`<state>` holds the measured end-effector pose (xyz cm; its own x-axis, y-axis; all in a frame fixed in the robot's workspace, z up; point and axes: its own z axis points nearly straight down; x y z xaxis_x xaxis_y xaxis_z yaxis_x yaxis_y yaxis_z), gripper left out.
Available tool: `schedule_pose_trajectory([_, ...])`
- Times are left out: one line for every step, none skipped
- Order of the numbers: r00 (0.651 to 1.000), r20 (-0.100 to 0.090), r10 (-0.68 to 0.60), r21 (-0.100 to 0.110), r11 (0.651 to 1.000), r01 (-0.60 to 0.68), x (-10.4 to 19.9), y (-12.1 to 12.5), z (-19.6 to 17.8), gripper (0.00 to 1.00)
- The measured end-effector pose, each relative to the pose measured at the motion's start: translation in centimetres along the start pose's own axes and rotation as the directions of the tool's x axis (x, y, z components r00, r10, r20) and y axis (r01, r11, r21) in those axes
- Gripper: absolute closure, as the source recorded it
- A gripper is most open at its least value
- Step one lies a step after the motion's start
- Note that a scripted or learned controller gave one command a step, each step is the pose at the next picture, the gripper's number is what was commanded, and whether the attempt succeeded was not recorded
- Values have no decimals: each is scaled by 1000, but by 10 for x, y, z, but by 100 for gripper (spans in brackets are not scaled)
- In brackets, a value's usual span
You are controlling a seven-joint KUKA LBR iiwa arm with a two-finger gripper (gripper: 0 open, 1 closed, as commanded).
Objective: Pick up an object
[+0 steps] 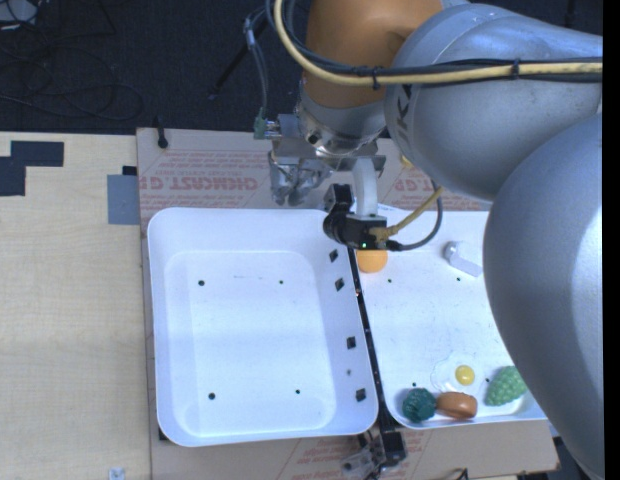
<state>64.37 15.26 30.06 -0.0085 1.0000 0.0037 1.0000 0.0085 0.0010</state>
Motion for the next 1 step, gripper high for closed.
schedule_pose_trajectory([1000,4,6,2,1000,-6,23,0,-12,100])
